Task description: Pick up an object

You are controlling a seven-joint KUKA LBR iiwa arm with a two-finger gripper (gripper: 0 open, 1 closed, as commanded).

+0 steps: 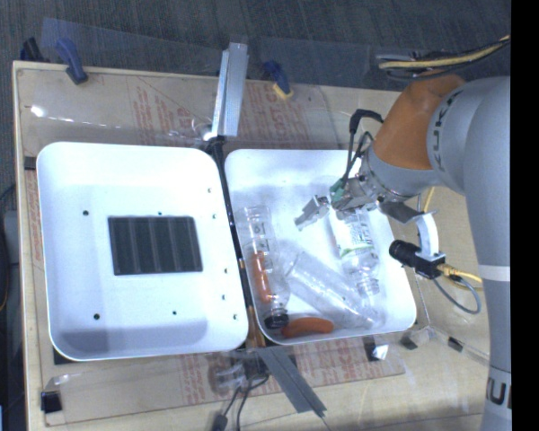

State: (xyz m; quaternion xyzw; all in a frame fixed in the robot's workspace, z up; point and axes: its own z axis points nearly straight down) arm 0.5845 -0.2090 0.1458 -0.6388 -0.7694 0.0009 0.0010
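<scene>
The end effector hung over the upper middle of the right bin, its metal parts pointing toward the bin's centre; whether it was released or clenched could not be told, and nothing could be seen between its tips. Just beside it, to the right and below, lay a clear plastic bottle with a white label, stretched along the bin's right half. Another clear bottle lay slantwise lower down, and a third clear bottle rested near the left wall. An orange piece lay along that left wall, and a second orange item lay at the bottom edge, with a small dark object just beside it. The left bin held a dark ribbed rectangle near its middle. Both bins sat on the tabletop.
</scene>
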